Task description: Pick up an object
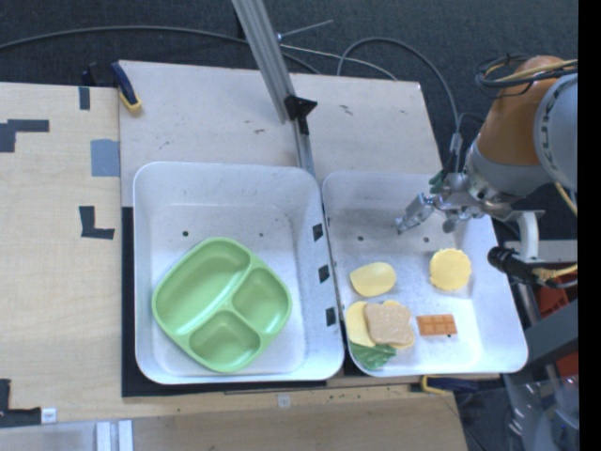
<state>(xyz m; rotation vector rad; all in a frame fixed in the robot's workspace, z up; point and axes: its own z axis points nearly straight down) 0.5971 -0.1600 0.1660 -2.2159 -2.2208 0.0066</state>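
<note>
Camera view: claw apparently open, holding nothing, above right bin.

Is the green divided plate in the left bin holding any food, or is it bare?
Bare. The green plate lies flat in the left bin, and all three of its compartments show plain green with nothing in them.
</note>
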